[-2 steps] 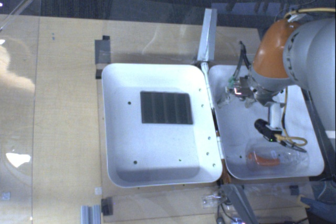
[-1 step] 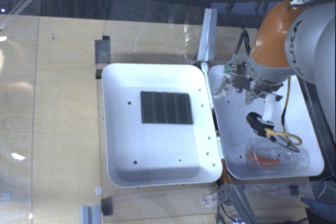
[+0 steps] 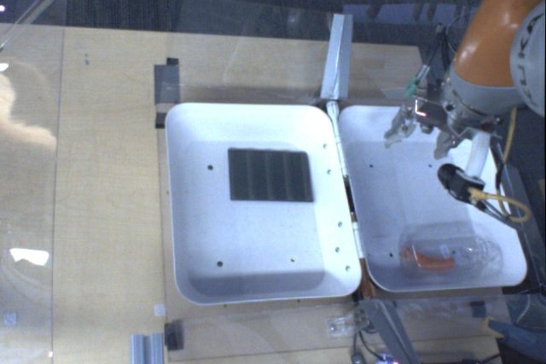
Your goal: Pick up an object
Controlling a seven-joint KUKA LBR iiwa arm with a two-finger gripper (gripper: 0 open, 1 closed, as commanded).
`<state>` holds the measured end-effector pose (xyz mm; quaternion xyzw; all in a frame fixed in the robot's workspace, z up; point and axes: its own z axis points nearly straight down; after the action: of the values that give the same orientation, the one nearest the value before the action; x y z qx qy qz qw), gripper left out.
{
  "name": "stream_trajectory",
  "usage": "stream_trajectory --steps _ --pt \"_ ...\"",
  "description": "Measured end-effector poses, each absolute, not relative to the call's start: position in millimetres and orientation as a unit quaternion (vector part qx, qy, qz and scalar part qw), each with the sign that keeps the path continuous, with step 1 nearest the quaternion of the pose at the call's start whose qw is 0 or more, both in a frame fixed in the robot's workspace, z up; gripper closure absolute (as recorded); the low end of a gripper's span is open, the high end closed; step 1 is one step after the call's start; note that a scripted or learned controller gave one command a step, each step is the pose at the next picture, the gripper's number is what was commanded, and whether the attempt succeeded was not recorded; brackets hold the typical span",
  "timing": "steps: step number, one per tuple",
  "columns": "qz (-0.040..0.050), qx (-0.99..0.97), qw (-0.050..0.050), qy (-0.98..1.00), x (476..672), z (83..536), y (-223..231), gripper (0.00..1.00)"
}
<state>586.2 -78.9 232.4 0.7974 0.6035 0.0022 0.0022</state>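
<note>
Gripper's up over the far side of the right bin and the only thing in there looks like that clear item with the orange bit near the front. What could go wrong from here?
1. The gripper hangs well away from the clear item, so a straight descent would likely meet bare right bin floor.
2. The item is see-through and lies near the front wall, which may cramp finger placement or let it slip.

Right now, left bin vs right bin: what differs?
The left bin holds a dark ribbed rectangular pad; the right bin holds a clear object with orange inside near its front. The gripper hangs over the right bin, not the left. Both are shallow, white, side by side.
</note>
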Motion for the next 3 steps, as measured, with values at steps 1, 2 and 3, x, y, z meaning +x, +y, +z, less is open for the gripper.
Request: stream_trajectory --steps 1,2,3 --pt "0.0019 0.791 0.003 0.611 624.6 256 -154 0.0" --pt "0.003 0.789 0.005 0.614 626.3 267 -152 1.0" --pt "0.0028 0.789 0.005 0.615 626.3 267 -152 0.0"
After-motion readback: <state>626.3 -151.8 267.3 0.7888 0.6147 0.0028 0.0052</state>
